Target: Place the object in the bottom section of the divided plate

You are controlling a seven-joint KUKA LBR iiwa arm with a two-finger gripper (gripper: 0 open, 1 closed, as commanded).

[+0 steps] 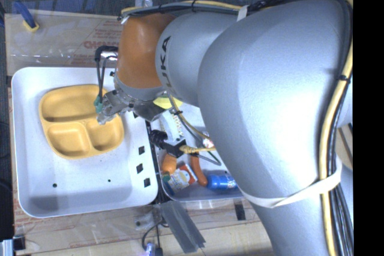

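- The arm (252,87) is reaching across from the right-hand bin (198,195) and hanging its gripper (103,110) over the right edge of the yellow divided plate (78,120), which is lying in the left bin (36,189).
- Judging by that position, the placing step is under way: the gripper is sitting at the plate's right rim, about where the ridge between the big upper section and the two smaller lower sections is meeting the edge.
- A small green thing (96,104) is showing at the gripper's tip, on the side facing the plate; it is too small and too crowded by metal for me to say whether it is the object being carried or part of the tool.
- So the object's whereabouts are not settled: if it is the green piece, it is at the plate's right rim, not yet lying in any section, and all three sections are looking bare.
- How the gripper is set, spread or closed, I cannot tell; the wrist is blocking the view of it.
- The next move probably calls for a short shift toward the plate's lower sections, then a descent low enough that a release drops the piece inside the dividing ridge and not on it.
- Assorted clutter (192,171) is lying in the right-hand bin, well away from the plate, beneath the arm.
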